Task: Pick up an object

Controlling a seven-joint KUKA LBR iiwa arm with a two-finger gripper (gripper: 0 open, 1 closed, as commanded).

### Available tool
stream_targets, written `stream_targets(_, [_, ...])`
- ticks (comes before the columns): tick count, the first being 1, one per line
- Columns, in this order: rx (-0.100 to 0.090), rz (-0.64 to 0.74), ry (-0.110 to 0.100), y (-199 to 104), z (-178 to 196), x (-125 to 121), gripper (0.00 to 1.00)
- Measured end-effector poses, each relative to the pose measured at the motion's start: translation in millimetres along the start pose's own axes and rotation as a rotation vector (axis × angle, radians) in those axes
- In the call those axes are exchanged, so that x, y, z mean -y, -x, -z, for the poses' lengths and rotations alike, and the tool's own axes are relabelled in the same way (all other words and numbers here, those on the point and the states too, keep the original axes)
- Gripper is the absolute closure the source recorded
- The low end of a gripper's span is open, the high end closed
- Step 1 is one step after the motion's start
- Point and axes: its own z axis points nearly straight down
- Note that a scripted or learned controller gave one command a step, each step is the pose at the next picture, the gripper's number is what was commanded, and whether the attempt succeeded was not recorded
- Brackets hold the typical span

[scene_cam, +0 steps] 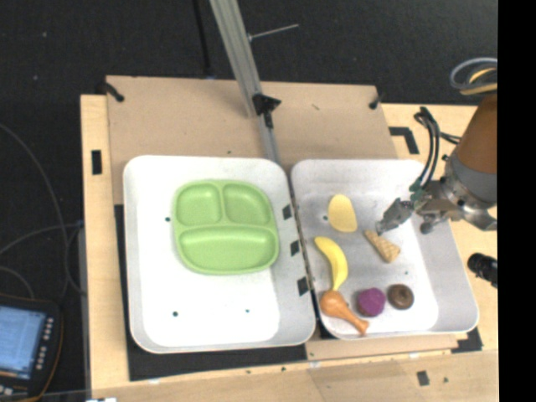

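The right bin (435,262) holds several toy foods: a pale yellow lemon-like piece (342,213), a banana (333,260), a tan wedge (382,245), a purple plum (370,301), a brown doughnut (401,296) and an orange drumstick (342,310). My gripper (409,221) hangs over the upper right part of this bin, just above and to the right of the tan wedge. Its fingers stand apart with nothing between them. One fingertip (390,219) points down-left toward the wedge.
A green divided plate (226,227) lies in the left bin (151,308). A slanted metal post (239,48) rises behind the bins. Cables run along the arm at the right.
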Motion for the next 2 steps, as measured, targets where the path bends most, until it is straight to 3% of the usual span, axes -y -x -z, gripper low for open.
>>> stream_targets(1, [0.0,-0.001,0.0,0,0,0,0.0])
stream_targets(2, [0.001,-0.003,-0.005,10,-52,-6,0.0])
